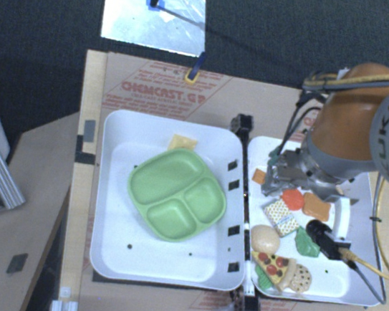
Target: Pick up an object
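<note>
While the arm (359,118) reaches in from three o'clock, its grey body and orange band hang over the upper part of the right bin (348,290), and the gripper (278,179) sits low at the bin's ten o'clock corner, close to the divider between the two bins. Whether the claw is open or closed cannot be told from this angle, and nothing can be seen held in it. Just beside the gripper at four o'clock lies a red round piece (292,198), touching an orange slab (316,206) on its three o'clock side. A small orange bit (259,175) lies at the gripper's nine o'clock. Below these sit a patterned white block (281,216), a green piece (306,242), a beige egg-shaped item (265,238), a pizza slice (273,266) and a cookie (300,277), the last two near the bin's six o'clock edge. The left bin (112,247) holds a green divided plate (176,195) at its centre, with a yellow piece (182,143) at the plate's twelve o'clock.
</note>
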Available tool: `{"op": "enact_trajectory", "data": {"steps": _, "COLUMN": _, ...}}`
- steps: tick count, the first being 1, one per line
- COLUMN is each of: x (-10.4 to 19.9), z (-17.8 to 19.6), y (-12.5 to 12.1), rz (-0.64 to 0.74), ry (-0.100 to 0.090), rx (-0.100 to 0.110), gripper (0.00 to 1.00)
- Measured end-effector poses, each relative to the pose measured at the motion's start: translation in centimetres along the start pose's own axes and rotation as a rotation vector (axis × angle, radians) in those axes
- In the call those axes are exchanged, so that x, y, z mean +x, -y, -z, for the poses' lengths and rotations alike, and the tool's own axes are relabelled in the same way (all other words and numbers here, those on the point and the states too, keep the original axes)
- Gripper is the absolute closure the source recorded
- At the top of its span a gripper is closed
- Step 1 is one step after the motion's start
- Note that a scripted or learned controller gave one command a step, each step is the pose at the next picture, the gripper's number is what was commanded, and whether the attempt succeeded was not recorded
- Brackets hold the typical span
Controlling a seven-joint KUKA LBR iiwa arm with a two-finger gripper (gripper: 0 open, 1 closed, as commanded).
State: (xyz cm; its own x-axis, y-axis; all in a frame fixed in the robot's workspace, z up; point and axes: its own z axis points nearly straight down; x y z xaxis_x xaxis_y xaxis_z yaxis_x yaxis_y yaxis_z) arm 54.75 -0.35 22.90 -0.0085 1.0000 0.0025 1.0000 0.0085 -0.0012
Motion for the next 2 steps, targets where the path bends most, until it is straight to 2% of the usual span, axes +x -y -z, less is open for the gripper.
{"op": "enact_trajectory", "data": {"steps": 1, "x": 3.6, "z": 0.0, "y": 2.5, "rz": 0.000, "ry": 0.001, "rx": 0.000, "gripper": 1.00}}
{"op": "enact_trajectory", "data": {"steps": 2, "x": 1.6, "z": -0.3, "y": 2.3, "rz": -0.008, "ry": 0.002, "rx": -0.001, "gripper": 1.00}}
